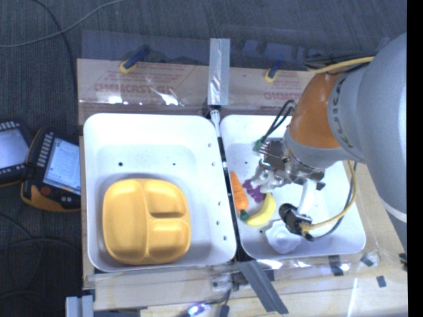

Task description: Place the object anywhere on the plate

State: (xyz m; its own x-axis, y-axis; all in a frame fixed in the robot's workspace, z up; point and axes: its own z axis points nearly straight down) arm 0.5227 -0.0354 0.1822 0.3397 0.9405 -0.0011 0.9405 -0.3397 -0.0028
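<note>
Over right bin, arm bent down; gripper seemingly near banana.

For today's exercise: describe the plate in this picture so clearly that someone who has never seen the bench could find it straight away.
Start with the two white bins side by side and take the left bin, the one away from the arm. The plate lies flat on its floor toward the near edge. It is yellow, rounded-square and split into compartments, unlike the banana and carrot in the right bin.
</note>
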